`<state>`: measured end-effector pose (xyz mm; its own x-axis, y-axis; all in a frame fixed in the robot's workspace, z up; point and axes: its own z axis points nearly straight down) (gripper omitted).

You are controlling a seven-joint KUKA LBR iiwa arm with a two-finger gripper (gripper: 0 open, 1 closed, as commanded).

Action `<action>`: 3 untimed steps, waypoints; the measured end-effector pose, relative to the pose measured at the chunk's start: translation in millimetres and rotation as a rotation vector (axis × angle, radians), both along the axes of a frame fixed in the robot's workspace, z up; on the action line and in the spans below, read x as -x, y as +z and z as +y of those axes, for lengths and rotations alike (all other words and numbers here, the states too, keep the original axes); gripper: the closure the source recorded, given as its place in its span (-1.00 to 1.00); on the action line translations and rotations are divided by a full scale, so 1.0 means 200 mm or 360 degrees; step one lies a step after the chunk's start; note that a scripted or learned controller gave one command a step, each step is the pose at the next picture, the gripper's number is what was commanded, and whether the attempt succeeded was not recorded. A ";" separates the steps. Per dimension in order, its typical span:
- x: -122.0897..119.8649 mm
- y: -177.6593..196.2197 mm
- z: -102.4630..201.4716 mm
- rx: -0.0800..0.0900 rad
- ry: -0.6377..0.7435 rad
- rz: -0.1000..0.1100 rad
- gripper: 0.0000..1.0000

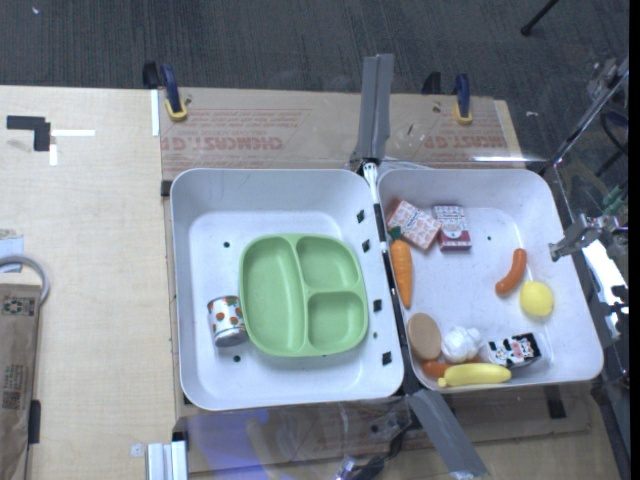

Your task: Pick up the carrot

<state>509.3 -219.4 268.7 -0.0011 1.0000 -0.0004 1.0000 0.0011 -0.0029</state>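
The carrot (402, 273) is orange with a small green top. It lies lengthwise in the right bin (500, 190), close against that bin's left wall, green end pointing to the far side. Nothing touches it from above. A red-and-white carton (414, 224) sits just beyond its green end, and a brown oval piece (424, 335) lies just past its tip on the near side.
The right bin also holds a second small carton (452, 227), a sausage (511, 271), a lemon (537, 299), a white garlic bulb (461, 343), a banana (476, 374) and a black-and-white box (517, 349). In the left bin (190, 268) are a green divided plate (302, 294) and a can (227, 320).
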 end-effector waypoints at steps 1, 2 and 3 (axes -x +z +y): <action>0.16 -0.51 0.49 -0.0001 -0.0204 0.0002 -1.00; -0.23 -0.89 0.53 0.0000 0.0116 -0.0001 -1.00; -0.75 -0.85 0.21 0.0004 -0.0571 -0.0005 -1.00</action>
<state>658.9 -178.0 99.3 0.3503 0.9366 -0.0023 0.9366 -0.3503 0.0004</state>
